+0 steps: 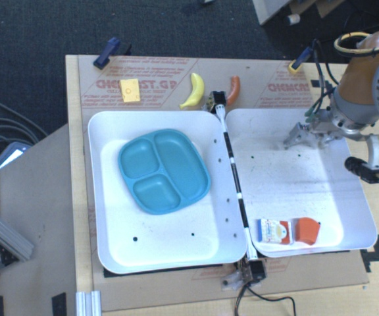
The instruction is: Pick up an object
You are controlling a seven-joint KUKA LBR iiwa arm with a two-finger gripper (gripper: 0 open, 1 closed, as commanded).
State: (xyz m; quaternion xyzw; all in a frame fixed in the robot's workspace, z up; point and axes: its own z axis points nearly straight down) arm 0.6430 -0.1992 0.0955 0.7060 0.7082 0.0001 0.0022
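Observation:
A small carton [287, 232], white, blue and orange-red, lies flat near the front edge of the right bin [347, 203]. A blue sectioned plate [164, 170] rests in the left bin [104, 196]. My gripper [303, 137] hangs over the back of the right bin, its grey fingers spread and pointing left, with nothing between them. It is well behind the carton and to the right of the plate.
Behind the bins, on the cardboard bench top, lie a yellow banana [193, 91], an orange-red chilli-shaped toy [233, 89] and a yellow square tag [129, 91]. A black clamp strip [232, 170] runs between the bins. The arm's black cable [367, 168] hangs over the right bin's rim.

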